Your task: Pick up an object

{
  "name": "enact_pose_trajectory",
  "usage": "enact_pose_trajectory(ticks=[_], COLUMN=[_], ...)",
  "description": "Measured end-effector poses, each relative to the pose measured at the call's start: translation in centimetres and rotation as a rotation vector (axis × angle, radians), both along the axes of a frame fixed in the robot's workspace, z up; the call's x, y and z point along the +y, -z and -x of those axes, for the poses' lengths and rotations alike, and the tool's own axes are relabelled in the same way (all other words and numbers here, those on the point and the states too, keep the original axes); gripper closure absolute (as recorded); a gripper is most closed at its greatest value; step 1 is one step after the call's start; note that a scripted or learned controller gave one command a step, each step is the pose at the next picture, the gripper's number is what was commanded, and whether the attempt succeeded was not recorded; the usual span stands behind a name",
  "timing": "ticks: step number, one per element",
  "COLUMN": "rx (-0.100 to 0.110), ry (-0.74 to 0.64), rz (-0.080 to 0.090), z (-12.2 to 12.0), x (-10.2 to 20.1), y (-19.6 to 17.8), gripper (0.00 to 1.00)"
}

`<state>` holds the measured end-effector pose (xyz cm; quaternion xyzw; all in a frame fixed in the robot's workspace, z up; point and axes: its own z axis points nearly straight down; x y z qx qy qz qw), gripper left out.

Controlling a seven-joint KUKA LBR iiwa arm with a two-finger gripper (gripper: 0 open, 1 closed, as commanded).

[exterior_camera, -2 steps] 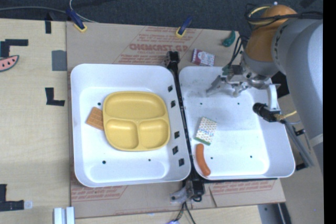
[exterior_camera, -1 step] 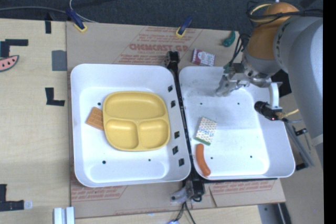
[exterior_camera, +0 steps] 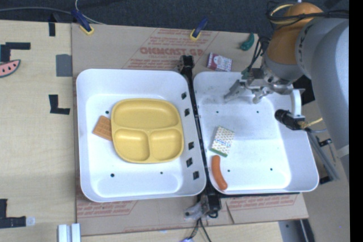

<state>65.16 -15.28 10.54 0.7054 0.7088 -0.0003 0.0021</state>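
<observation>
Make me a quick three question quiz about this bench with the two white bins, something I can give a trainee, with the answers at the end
1. True or false: the yellow divided plate lies in the right bin.
2. Which thing lies nearest the front edge of the right bin? A) the small checkered packet B) the orange sausage-shaped toy C) the gripper
3. Fill in: a tan flat piece sticks out from under the plate's ____ side, as the camera sees it.

Key
1. False. It lies in the left bin.
2. B. The toy lies near the front wall, beside the divider; the packet sits just behind it.
3. Left.
</observation>
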Motion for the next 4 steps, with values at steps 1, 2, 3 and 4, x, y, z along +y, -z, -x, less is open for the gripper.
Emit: enact_pose_trajectory(ticks=[1, 2, 3, 4], rx=[0.001, 0.001, 0.001, 0.001], ry=[0.0, -0.001, -0.001, -0.001], rz=[-0.001, 0.0, -0.001, -0.001], z=[0.0, 0.01, 0.0, 0.01], x=[0.03, 0.03, 0.06, 0.06], y=[-0.95, -0.94, -1.88, -1.87], gripper=[1.0, 0.0, 1.0, 0.0])
